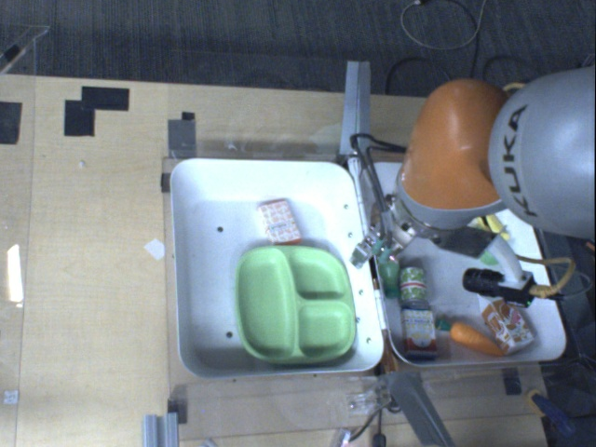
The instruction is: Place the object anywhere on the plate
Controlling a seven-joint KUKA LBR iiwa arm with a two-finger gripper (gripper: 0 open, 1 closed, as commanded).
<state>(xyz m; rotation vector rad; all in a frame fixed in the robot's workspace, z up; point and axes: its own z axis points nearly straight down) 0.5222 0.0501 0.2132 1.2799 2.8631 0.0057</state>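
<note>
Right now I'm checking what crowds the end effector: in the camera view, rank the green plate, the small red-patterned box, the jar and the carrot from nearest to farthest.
1. Jar, just right of the end effector, in the right bin.
2. Green plate, lower left, in the left bin.
3. Small red-patterned box, left, above the plate.
4. Carrot, lower right, in the right bin.

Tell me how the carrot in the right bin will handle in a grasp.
The carrot tapers to one end, so it may slip from a pinch. It looks rounded, so a push would probably roll it. It seems small and likely light.
</note>
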